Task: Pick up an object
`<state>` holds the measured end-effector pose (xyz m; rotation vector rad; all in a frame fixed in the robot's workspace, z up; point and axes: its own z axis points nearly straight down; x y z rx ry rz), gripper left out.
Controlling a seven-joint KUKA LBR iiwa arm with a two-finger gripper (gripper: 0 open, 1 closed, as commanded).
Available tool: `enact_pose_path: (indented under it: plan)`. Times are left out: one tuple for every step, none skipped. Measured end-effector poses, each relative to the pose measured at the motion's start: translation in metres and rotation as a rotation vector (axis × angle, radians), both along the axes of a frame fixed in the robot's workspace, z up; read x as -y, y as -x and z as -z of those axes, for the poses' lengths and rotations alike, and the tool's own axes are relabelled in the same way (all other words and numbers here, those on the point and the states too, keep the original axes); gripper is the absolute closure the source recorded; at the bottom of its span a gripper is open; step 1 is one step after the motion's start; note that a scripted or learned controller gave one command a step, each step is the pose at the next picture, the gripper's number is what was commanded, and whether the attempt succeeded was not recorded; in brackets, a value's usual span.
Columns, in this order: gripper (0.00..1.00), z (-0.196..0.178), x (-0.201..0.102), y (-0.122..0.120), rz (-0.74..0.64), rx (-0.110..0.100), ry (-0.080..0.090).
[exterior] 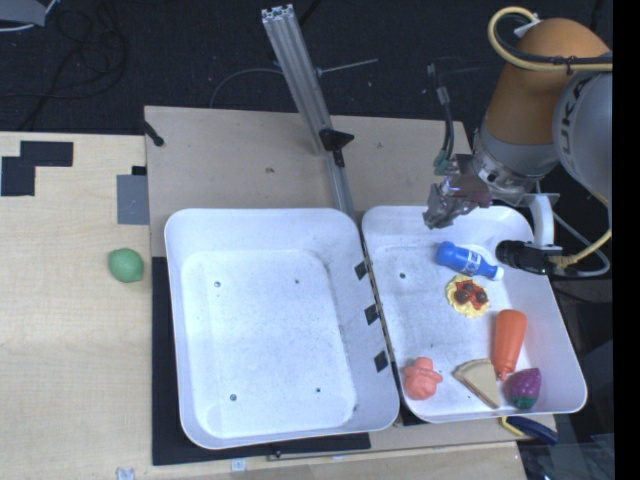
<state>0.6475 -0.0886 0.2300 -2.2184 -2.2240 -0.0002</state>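
Observation:
My gripper (441, 212) hangs over the far edge of the right bin (420, 298), above and left of a blue bottle (466, 260). Nothing shows between its fingers. Below the bottle lies a yellow and red toy (468, 296). An orange carrot (508, 340) sits further toward the front right. Along the front of that bin lie a pink toy (422, 378), a tan bread slice (480, 380) and a purple piece (524, 387).
The left bin (262, 323) sits beside the right one. A green ball (126, 265) rests on the wooden bench to the far left. A metal rail (305, 83) slants up behind the bins.

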Motion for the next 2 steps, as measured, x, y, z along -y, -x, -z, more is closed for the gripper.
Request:
enact_pose_path:
  plan:
    - [1.0,-0.007,-0.049,0.021,0.0,0.001,-0.001]
    - [1.0,0.001,-0.108,0.03,-0.002,-0.001,-0.001]
